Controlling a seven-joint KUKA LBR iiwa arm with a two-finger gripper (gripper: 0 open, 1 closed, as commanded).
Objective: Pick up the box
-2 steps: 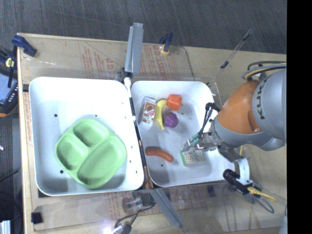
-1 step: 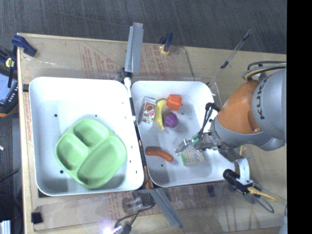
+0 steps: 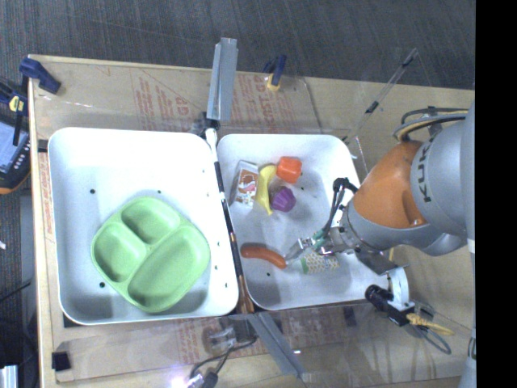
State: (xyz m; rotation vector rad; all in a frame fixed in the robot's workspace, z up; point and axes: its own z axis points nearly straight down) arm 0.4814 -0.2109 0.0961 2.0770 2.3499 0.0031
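The box [image 3: 245, 183] lies at the far left of the right bin [image 3: 339, 299], beside a banana [image 3: 266, 191]. The tool [image 3: 310, 249] hovers near the sausage [image 3: 263, 255], its state impossible to tell. It should probably travel far-left and descend squarely over the box, clear of the banana.

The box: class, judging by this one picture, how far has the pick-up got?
Done: nothing yet; the box lies in the right bin by the banana. In hand: the gripper is low in that bin, near the sausage, apart from the box. Left: reach, grasp, lift.
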